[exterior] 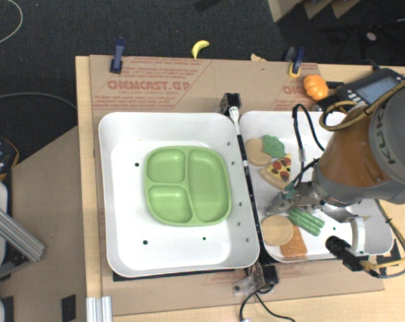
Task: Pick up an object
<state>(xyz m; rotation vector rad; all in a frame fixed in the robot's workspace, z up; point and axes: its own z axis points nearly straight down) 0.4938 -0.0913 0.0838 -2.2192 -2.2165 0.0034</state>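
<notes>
My gripper (283,204) reaches down into the right bin (256,123), its dark fingers low among the toy food. Just below it lie a green bean-like piece (305,221), a round tan cookie (277,231) and an orange-brown piece (295,248). Above it sit a pizza slice (279,170), a tan disc (257,151) and a green leafy piece (273,143). The arm's orange band (350,146) hides the bin's right part. I see nothing clearly held between the fingers.
The left bin (118,180) holds a green divided plate (187,185). A small orange toy (315,86) and a yellow banana (199,47) lie on the bench's far edge. Blue clamps (117,56) grip the cardboard at the back.
</notes>
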